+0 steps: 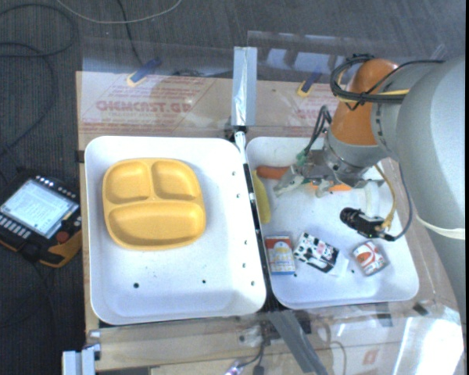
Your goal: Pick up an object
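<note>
Near the back edge of the right bin (406,283), end effector (313,180) low over an orange carrot (275,173), grip unclear, yellow tray (152,203) in left bin (102,287), small packets by front edge.

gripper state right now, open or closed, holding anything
Gripper: low in the right bin, by an orange object; cannot be told whether it is open, closed or holding anything.

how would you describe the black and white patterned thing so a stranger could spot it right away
Look in the right-hand white bin, along its near edge where three small items lie in a row. The black and white patterned packet is the middle one, between a blue-and-white carton and a red-and-white can. It alone has no colour.
</note>
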You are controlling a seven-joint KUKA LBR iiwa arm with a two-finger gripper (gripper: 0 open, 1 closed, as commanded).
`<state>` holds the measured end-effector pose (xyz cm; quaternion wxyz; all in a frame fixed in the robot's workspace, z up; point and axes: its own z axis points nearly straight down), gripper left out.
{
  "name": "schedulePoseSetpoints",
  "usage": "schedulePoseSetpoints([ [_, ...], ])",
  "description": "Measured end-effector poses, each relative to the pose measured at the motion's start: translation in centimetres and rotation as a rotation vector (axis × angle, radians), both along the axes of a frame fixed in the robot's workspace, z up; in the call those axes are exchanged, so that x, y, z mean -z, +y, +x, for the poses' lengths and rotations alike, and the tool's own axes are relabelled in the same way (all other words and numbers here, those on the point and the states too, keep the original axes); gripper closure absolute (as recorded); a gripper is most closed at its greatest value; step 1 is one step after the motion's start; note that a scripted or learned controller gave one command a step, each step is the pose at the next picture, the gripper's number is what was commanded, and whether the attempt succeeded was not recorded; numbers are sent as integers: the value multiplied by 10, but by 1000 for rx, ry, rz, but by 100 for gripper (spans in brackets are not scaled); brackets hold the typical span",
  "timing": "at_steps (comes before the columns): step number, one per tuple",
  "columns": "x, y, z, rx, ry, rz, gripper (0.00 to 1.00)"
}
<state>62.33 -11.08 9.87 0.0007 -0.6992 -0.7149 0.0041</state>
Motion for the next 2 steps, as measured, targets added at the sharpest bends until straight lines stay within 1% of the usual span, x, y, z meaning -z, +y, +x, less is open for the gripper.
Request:
schedulePoseSetpoints([
  [1,12,-18,42,93,24,16,0],
  [2,5,-28,39,99,30,4,100],
])
